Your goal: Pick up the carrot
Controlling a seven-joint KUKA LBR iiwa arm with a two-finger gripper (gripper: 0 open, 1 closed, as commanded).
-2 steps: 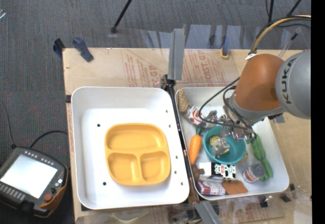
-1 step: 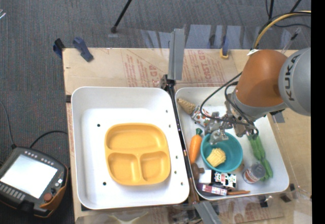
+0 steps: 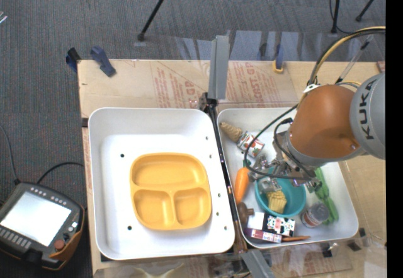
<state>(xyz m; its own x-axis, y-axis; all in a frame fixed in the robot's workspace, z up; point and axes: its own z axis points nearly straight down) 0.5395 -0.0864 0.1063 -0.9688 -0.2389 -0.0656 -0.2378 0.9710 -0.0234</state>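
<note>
The carrot (image 3: 241, 184) lay along the right bin's (image 3: 348, 207) left wall, beside the teal bowl (image 3: 280, 198). The gripper (image 3: 277, 169) hung above that bowl; whether it was clenched, I couldn't tell. A clean grasp would want it moved over the carrot's middle.

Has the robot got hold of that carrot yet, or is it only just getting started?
Not yet, by the look of it. The carrot lies on the floor of the right bin, by its left wall, beside a teal bowl. The arm has reached into that bin and its gripper is low over the clutter, just right of the carrot. Closing on the carrot and lifting it are left.
</note>
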